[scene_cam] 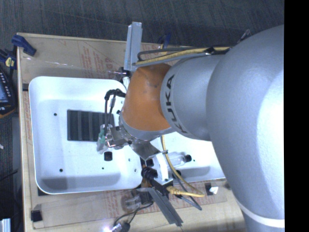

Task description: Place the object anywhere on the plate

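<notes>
You saw the grey arm (pixel 231 95) reach in from the right and cover most of the right bin (pixel 203 163), its orange band (pixel 145 100) hanging over the seam between the two bins. The end effector (pixel 107 141) sat low over the left bin (pixel 48 129), just right of the dark ribbed plate (pixel 84 124) lying on that bin's floor. A small greenish item (pixel 101 140) showed at the tip of the end effector, beside the plate's near right corner; you could not tell whether it was the object or part of the tool, nor whether it was gripped. How wide the end effector stood was likewise impossible to tell from that angle. Yellow cable (pixel 186 192) trailed toward the near edge of the desk (pixel 72 211), and a blue clamp (pixel 21 43) sat at the far left corner.
</notes>
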{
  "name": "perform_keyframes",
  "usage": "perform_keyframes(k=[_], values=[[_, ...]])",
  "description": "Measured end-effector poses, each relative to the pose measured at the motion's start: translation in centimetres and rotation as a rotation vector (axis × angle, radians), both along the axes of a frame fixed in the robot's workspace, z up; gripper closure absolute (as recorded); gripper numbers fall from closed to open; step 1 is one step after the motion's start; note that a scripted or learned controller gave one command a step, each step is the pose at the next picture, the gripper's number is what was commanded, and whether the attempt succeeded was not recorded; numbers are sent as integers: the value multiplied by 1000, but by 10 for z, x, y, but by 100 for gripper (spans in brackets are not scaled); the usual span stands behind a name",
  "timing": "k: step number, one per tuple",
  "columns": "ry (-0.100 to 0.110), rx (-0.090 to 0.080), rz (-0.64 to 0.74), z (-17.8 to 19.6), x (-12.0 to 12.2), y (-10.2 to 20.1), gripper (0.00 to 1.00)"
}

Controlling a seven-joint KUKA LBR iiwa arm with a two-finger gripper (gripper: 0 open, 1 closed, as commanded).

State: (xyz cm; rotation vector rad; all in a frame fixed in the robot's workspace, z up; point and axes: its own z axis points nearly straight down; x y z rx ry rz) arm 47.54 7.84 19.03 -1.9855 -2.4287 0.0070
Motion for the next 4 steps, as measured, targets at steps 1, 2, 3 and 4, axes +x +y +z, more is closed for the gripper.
perform_keyframes(k=[1,2,3,4], values=[[-7,2,201,159,1,77,100],[1,-4,-143,-12,0,101,100],[-5,0,-1,63,19,39,100],[1,-5,-221,-69,-2,130,100]])
